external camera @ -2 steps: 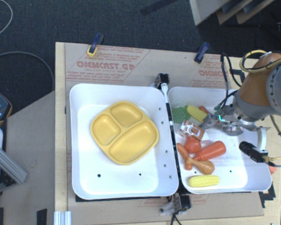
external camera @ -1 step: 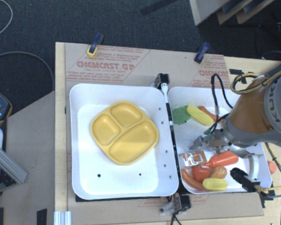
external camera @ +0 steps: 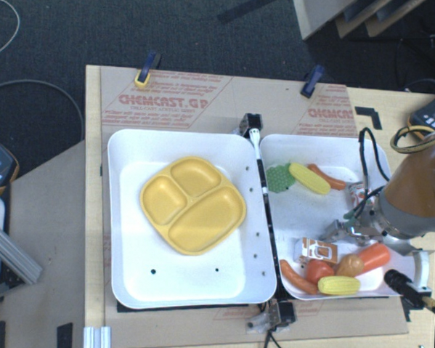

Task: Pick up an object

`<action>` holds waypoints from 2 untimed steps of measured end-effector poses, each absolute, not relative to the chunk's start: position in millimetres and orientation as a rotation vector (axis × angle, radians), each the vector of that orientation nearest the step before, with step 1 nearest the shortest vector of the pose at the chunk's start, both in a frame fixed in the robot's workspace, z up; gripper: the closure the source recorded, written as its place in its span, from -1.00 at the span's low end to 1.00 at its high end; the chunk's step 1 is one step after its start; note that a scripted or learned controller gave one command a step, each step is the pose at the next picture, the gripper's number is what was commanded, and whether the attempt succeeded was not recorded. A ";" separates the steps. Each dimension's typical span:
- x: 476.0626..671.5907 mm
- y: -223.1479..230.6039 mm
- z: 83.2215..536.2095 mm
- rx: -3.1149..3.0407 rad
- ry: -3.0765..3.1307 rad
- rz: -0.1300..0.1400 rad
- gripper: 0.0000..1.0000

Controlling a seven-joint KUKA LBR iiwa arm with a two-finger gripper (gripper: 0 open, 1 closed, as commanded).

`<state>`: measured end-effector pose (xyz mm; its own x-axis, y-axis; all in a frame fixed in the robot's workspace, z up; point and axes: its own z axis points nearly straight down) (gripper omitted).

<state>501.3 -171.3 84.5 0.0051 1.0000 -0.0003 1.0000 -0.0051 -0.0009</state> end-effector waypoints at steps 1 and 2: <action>502.4 -168.3 95.0 -2.224 -2.221 -0.001 1.00; 502.7 -168.4 104.8 -2.226 -2.222 -0.002 1.00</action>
